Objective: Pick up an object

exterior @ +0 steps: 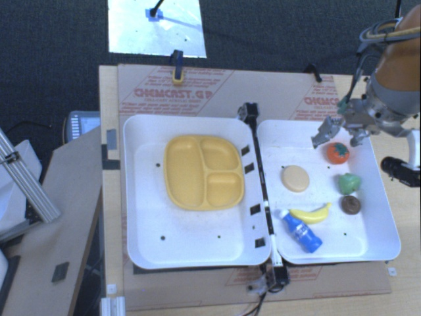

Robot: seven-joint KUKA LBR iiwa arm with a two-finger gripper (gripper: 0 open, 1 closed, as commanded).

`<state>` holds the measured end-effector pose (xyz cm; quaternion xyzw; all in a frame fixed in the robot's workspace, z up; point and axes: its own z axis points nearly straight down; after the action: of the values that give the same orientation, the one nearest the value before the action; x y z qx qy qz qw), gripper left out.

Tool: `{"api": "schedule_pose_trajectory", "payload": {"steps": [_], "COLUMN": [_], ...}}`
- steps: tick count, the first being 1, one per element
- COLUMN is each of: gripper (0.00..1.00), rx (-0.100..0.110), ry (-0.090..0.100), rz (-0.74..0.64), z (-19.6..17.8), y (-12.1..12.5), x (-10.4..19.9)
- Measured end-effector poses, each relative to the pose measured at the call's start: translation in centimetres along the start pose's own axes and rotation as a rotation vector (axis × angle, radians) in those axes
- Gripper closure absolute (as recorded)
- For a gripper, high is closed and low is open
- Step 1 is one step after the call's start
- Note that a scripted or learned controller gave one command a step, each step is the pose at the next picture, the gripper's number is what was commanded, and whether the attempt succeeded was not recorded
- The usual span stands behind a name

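Dark carpet surrounds a wooden bench (79, 176) that carries two shallow white bins side by side. Taking the orange tomato-like object (338, 152) in the right bin (368, 242) as the landmark: the tool (342, 133) hangs just above and slightly behind it, the grey fingers spread apart with nothing between them, one fingertip to the tomato's left and the other just beyond its right. A beige round piece (296, 178) lies below and to the left of the tomato, a green object (350, 182) just below and to its right, and a brown round one (351, 205) further below that. A yellow banana (311, 213) and a blue bottle (302, 233) lie well below the tomato, touching each other near the bin's front. Far to the tomato's left, the left bin (145, 242) holds a yellow divided tray (202, 172).

The step in hand looks like the approach: the tool is lined up near the tomato but has not yet closed on anything. The next move probably calls for a straight descent so the fingers straddle the tomato, then a firm close; being round, it may roll or slip out if the fingers land off-centre
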<state>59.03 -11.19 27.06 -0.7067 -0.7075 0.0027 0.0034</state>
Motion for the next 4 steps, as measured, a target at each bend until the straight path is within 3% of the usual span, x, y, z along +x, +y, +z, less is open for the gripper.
{"api": "schedule_pose_trajectory", "payload": {"steps": [1, 4], "gripper": [0.0, 0.0], "rx": [-0.01, -0.007], "ry": [-0.001, -0.001], "rz": [-0.002, 0.001], "z": [-0.6, 14.1], "y": [0.2, 0.6], "x": [0.0, 0.9]}}
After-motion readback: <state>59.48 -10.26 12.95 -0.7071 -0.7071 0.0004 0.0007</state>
